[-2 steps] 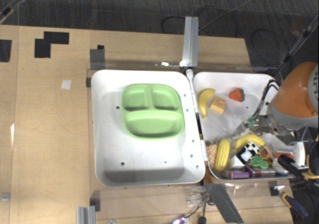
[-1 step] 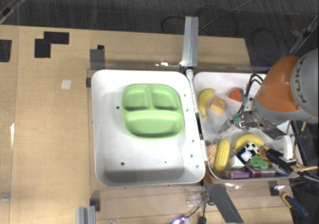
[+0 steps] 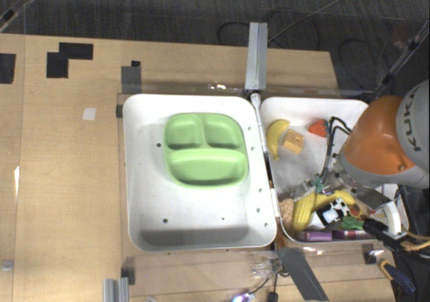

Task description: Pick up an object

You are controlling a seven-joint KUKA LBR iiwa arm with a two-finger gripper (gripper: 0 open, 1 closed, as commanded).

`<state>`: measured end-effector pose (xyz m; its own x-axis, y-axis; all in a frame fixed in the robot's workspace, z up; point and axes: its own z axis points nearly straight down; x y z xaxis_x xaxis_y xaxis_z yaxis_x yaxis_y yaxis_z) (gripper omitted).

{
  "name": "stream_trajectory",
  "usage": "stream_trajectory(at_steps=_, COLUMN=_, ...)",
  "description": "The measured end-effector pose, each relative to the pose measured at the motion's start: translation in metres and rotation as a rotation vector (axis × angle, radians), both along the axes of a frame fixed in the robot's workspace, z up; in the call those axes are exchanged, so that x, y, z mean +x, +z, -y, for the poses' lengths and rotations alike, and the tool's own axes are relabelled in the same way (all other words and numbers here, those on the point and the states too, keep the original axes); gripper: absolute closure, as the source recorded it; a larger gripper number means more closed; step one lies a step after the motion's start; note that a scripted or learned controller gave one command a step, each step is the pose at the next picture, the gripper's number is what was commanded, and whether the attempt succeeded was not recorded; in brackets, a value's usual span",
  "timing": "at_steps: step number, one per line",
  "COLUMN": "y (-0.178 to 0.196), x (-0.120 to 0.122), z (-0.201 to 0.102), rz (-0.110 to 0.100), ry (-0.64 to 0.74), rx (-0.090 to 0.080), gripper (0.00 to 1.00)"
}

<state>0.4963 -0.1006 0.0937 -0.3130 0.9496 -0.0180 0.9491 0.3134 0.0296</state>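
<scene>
Two white bins sit side by side on your desk (image 3: 60, 180), and the arm (image 3: 393, 136) reaches in from the right edge of the frame.

You have the left bin (image 3: 144, 227) at centre frame holding a green divided tray (image 3: 205, 148). Your right bin (image 3: 295, 109) carries a banana (image 3: 277, 134) and a tan block (image 3: 293, 141) touching it near its upper left, with an orange piece (image 3: 317, 128) just beside them. Along its lower edge lie a corn cob (image 3: 304, 208), a knobbly tan ball (image 3: 287, 211), a black-and-white item (image 3: 334, 212) and a purple marker (image 3: 322, 234), crowded together. Your tool (image 3: 324, 183) hangs low over that cluster, just above the corn cob; you cannot tell from this view how it is set or whether it has hold of anything.
</scene>
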Motion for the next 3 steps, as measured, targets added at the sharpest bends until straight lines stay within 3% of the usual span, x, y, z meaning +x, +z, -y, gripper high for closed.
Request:
stream_trajectory(at_steps=1, y=0.011, x=0.002, z=-0.004, rz=0.0, ry=0.004, rx=0.007, gripper=1.0)
stream_trajectory(at_steps=2, y=0.051, x=-0.002, z=0.034, rz=-0.027, ry=0.07, rx=0.005, gripper=1.0)
stream_trajectory(at_steps=3, y=0.092, x=0.06, z=-0.036, rz=-0.028, ry=-0.043, rx=0.009, gripper=1.0)
